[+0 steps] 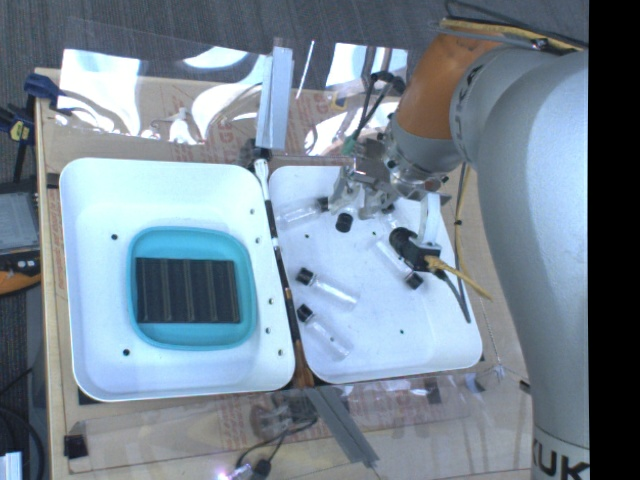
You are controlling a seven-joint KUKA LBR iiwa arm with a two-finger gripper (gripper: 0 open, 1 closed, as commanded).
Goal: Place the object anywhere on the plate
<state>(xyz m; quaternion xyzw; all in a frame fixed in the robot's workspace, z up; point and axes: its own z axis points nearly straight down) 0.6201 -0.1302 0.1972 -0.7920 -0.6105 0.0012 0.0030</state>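
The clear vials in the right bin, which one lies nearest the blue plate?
The lower vial, by the bin's left wall. Its black cap points toward the plate; the other vial lies just above it, slightly farther right.

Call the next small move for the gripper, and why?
Probably lower onto a vial in the right bin and grasp it. The gripper hangs over that bin's upper left, the vials lie loose on its floor, and the plate in the left bin holds no vial.
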